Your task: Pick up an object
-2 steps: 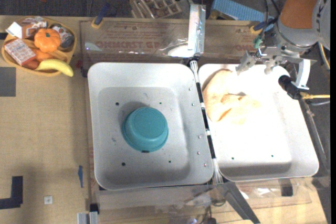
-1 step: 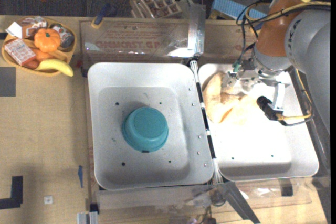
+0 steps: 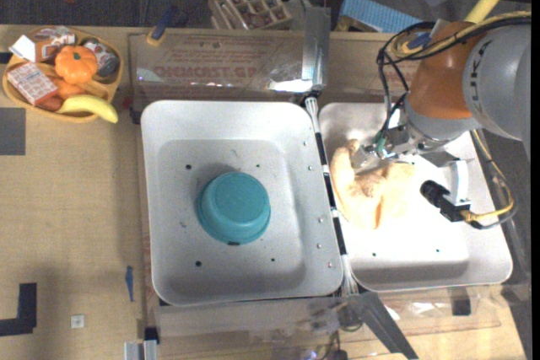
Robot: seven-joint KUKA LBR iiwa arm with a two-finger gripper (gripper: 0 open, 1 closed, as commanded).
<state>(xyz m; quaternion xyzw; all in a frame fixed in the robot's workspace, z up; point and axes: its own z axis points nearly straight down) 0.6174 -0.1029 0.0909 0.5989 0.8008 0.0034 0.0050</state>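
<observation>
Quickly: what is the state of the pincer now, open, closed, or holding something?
Pincer: cannot be told; it is low in the right bin, at the pale object.

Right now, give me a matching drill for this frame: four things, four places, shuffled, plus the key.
Things:
1. teal bowl
2. pale floppy object
3. gripper
4. banana

Places:
A. in the basket of toy food at the bench's far left
B. in the right bin, against its left wall
C. middle of the left bin, upside down
D. low over the right bin, at the pale object's upper edge

Pairs: 1-C, 2-B, 3-D, 4-A
</observation>
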